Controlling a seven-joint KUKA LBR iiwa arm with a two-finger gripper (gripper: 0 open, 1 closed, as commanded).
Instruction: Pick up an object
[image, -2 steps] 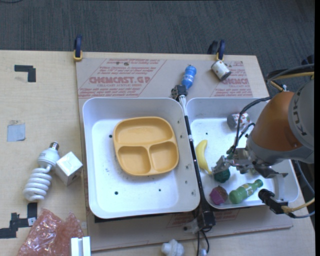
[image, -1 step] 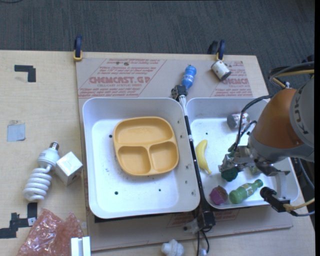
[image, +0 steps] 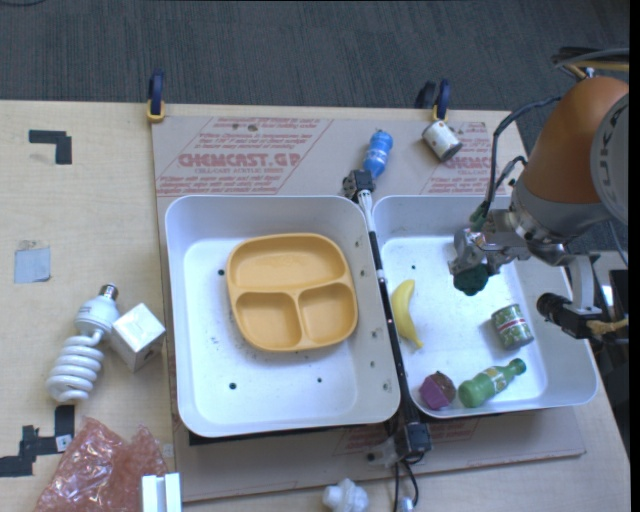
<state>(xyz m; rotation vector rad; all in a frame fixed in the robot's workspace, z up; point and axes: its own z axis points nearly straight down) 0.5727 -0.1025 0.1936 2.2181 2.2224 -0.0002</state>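
The right bin (image: 560, 395) holds a yellow banana (image: 403, 312), a small green can (image: 511, 326), a green bottle (image: 491, 383) lying on its side and a purple fruit (image: 437, 391). My gripper (image: 470, 268) hangs over the bin's upper middle, reaching in from the right. A dark green object (image: 470, 280) sits between its fingertips, with the fingers shut on it. The arm's wrist hides the object's top.
The left bin (image: 200, 400) carries a yellow divided plate (image: 292, 291). On the bench to the left lie a spiral light bulb (image: 80, 350) and a white cube (image: 138, 332). A blue bottle (image: 377, 153) and a small jar (image: 440, 139) lie behind the bins.
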